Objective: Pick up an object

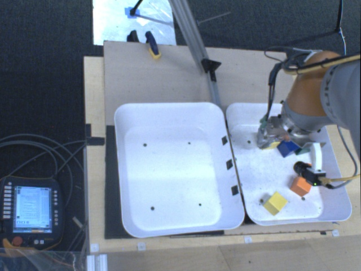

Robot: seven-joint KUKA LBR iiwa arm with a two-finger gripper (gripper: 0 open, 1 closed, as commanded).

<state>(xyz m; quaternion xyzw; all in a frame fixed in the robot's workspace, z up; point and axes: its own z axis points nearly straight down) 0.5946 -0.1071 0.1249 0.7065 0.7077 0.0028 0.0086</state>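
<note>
Even overhead light, bins (169,117) glaring white, slight softness throughout.

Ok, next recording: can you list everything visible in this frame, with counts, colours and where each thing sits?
shallow white plastic bins: 2, white, side by side on the bench; left bin, right bin
yellow block: 1, yellow, right bin, near its front edge
orange block: 1, orange, right bin, right of the yellow block
blue block: 1, blue, right bin, just beside the gripper
handheld control pendant with screen: 1, dark grey, on the floor at far left
metal pole: 1, grey, slanting down from the top to the bins' back edge
robot arm: 1, grey with orange band, reaching in from the right
gripper: 1, metallic, low over the right bin's back part
</note>
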